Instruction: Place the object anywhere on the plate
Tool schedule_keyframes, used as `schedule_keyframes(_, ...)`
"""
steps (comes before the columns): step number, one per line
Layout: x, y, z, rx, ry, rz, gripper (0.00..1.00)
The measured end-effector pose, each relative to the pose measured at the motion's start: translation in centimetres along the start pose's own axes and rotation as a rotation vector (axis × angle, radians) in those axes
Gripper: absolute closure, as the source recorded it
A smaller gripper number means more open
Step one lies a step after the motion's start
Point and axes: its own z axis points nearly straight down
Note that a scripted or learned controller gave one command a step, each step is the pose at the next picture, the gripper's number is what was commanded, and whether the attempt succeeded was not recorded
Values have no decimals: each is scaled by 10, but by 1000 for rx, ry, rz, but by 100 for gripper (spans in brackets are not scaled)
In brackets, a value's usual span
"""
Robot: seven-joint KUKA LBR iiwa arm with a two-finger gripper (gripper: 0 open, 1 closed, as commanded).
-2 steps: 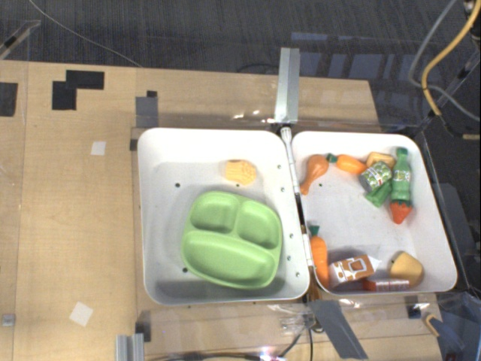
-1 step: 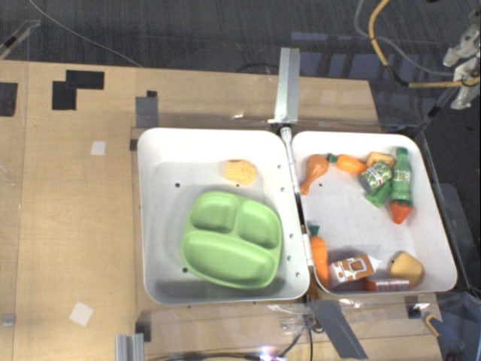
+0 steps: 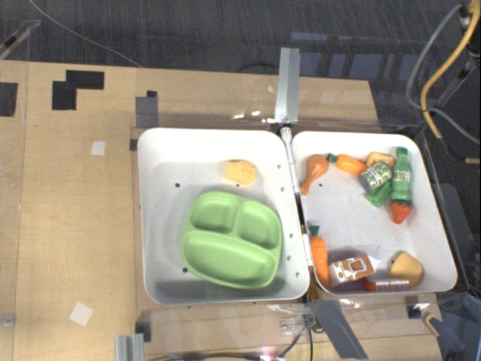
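2 white bins side by side on the wooden counter [image 3: 68, 224], metal divider strip between them

Left bin [image 3: 161, 201]: green plate [image 3: 233, 239] with 3 compartments, 2 small ones toward 12 o'clock and 1 long one toward 6 o'clock, sitting in the bin's lower middle, slightly rotated. Nothing rests on the plate. Small yellow-orange object [image 3: 240, 172], bumpy top, lies on the bin floor at 12 o'clock from the plate, near it but not touching, close to the bin's far wall

Right bin [image 3: 353, 220] has loose toy food. Along the 12 o'clock edge: orange drumstick shape [image 3: 316, 170] at about 10 o'clock, small orange piece [image 3: 349, 163] just beside it, tan block [image 3: 379, 159], green can [image 3: 376, 179] tilted, green bottle [image 3: 402, 179] lying with a red end [image 3: 400, 213] pointing to 6 o'clock. Can and bottle touch. Along the 6 o'clock edge: carrot [image 3: 319, 256] against the left wall at 8 o'clock, orange-and-white packet [image 3: 352, 269] beside it, thin red piece [image 3: 387, 283] at the rim, tan wedge [image 3: 406, 265] at 5 o'clock

Yellow hose and cables [image 3: 443, 66] hang at 2 o'clock off the counter

Gripper state: cannot tell
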Motion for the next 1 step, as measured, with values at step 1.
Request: schedule_keyframes(1,98,-38,2,2,-4,276,0)
